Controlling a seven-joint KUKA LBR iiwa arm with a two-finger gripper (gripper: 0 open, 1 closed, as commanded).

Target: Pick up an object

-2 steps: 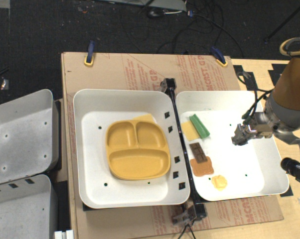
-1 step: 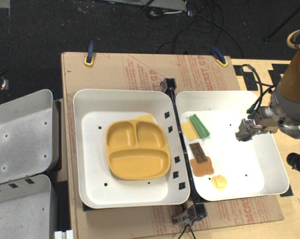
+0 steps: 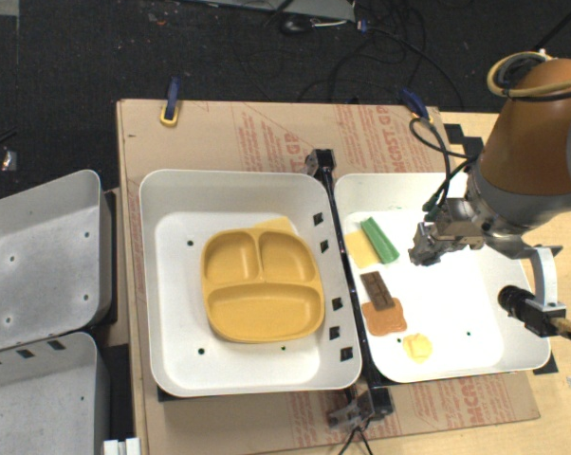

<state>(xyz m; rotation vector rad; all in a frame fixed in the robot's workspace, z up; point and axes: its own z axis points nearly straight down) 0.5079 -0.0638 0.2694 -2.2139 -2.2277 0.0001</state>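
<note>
This is a robotics lab or test cell, not a home. Two shallow white bins (image 3: 238, 192) sit clamped side by side on a bare particle-board table (image 3: 257, 126) with printed red lettering. Blue clamps (image 3: 172, 102) grip its far edge, loose cables (image 3: 361, 64) trail over dark carpet, and a grey-and-orange industrial arm (image 3: 532, 150) reaches in.

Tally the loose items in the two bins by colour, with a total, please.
Yellow: 3 (divided plate in the left bin; flat piece and small lump in the right bin)
Green: 1 (stick)
Brown: 1 (bar)
Orange: 1 (patch)
Total: 6
</note>
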